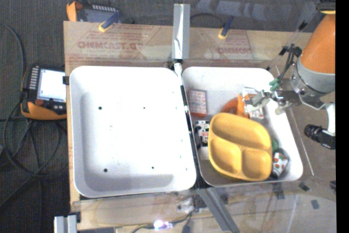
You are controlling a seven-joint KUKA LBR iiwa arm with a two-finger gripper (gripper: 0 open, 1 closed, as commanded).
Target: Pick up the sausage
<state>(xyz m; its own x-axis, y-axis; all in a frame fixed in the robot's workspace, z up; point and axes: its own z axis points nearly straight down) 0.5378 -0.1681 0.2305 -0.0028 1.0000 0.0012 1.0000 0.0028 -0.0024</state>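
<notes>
Sausage: the likeliest match is an orange-red piece point(233, 106) lying in the right bin point(229, 76), in its upper middle. Its lower end is tucked behind the rim of a yellow tray, so its full shape cannot be made out.
Gripper: the gripper point(257, 100) is low over the right bin, just to the right of the orange-red piece and close enough that contact cannot be ruled in or out. Whether it is released or clenched cannot be told, because pale clutter blurs it.
Arm: the grey arm point(322, 52), orange band uppermost, reaches in from the right edge above the bin's far corner.
Yellow tray: a divided yellow tray point(240, 145) sits tilted across the lower half of the right bin, with three hollows facing up.
Other items: a small red-and-white packet point(197, 102) lies flat against the bin's left wall. A black-and-white object point(203, 131) sits below it, beside the tray. A red-and-white object point(280, 161) and a sliver of green point(275, 144) are wedged at the tray's right end — too small to identify.
Left bin: the white left bin point(128, 128) sits side by side with the right one, their walls touching.
Worktop: a brown board worktop point(125, 46) carries both bins — two clamps point(109, 22) grip its far edge, and a metal post point(180, 30) stands between them.
Surroundings: a handheld control unit point(46, 90) with a lit screen rests on the grey floor to the left.
</notes>
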